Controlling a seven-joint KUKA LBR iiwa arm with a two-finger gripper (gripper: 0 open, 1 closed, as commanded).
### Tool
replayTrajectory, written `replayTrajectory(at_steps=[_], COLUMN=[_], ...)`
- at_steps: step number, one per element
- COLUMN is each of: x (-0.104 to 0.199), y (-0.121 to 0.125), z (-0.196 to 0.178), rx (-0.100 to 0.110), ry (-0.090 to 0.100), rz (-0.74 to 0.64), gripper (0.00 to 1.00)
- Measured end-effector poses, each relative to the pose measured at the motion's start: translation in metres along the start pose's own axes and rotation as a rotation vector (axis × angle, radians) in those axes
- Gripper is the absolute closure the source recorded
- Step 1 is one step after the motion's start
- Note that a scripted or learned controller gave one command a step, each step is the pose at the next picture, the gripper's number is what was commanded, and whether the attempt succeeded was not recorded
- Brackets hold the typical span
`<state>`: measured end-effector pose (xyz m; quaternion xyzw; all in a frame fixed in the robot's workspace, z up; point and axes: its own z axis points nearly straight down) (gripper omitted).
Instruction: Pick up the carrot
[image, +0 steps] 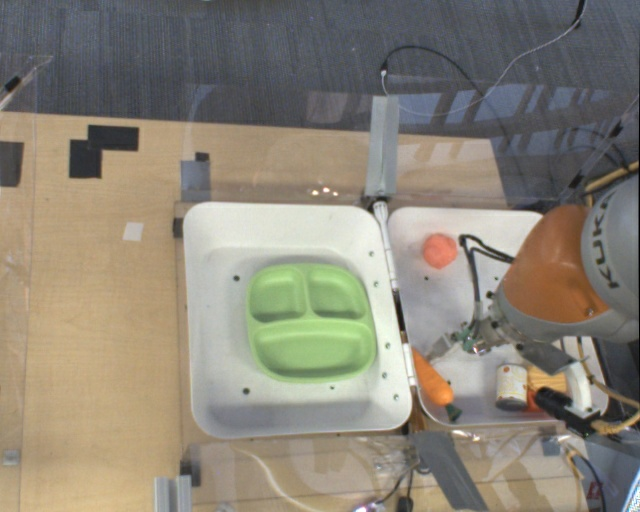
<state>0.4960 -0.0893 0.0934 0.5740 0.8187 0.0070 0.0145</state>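
Here's the arm reaching in from the right over the right bin, its orange band catching the eye, with the letters "KU" legible in black on the grey casing at the right edge. The gripper hangs low over the middle of that bin; from this angle I cannot tell how it is set, the tip being too small and cluttered to read.

The carrot lies at the near left corner of the right bin, tilted, green end pointing nearward, just left of and nearer than the gripper, apart from it.

At the far side sits a pink ball. Near right, a small can with a red-and-white label, writing too small to read.

Left bin: a green divided plate, centred.
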Motion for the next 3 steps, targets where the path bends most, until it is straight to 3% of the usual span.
replayTrajectory(at_steps=[1, 2, 3], x=[0.003, 0.002, -0.017], y=[0.0, 0.0, -0.01], z=[-0.009, -0.01, 0.002], rx=[0.005, 0.004, 0.009], ry=[0.008, 0.006, 0.011], rz=[-0.002, -0.001, -0.097], gripper=[1.0, 0.0, 0.0])
